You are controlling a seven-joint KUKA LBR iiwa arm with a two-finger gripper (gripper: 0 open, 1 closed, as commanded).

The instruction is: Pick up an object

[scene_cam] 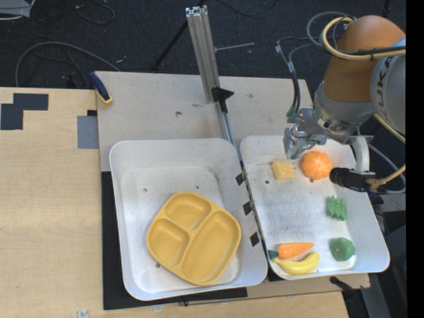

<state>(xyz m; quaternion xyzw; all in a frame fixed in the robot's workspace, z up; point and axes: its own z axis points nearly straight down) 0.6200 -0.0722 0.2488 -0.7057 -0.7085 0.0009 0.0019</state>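
Right now the tool [299, 142] hangs over the right bin's [371, 260] far end, just beside the orange [317, 165] and a yellow block [283, 170]; I cannot tell its grip. Better to centre over the orange, then descend straight

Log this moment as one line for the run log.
hand over right bin, far end | beside orange, cheese cube | nothing seen held

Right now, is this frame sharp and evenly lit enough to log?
Camera view: sharp enough on the bins; even, soft light with faint shadows; the yellow tray and orange read clearly; background floor is dark; the pincer is slightly soft against the white right bin.
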